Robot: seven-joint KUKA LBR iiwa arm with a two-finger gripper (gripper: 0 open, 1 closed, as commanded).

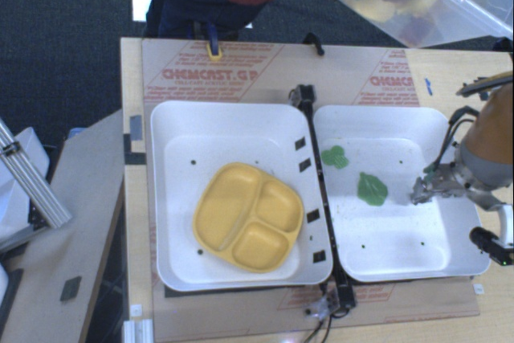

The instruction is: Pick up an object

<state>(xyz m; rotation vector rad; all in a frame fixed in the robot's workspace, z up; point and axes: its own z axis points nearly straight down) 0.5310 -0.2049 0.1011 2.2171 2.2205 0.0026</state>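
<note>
Currently I see the gripper point(421, 190) low inside the right bin point(434, 253), near its right wall; can't tell how the jaws stand. Two green pieces lie in that bin: one leaf point(372, 189) near its middle, just left of the gripper, another point(334, 157) toward its upper left. A yellow tray point(248, 216) sits in the left bin point(173, 197).

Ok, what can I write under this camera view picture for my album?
Robot gripper reaches into the right bin near two green pieces; a yellow divided tray sits in the left bin.
</note>
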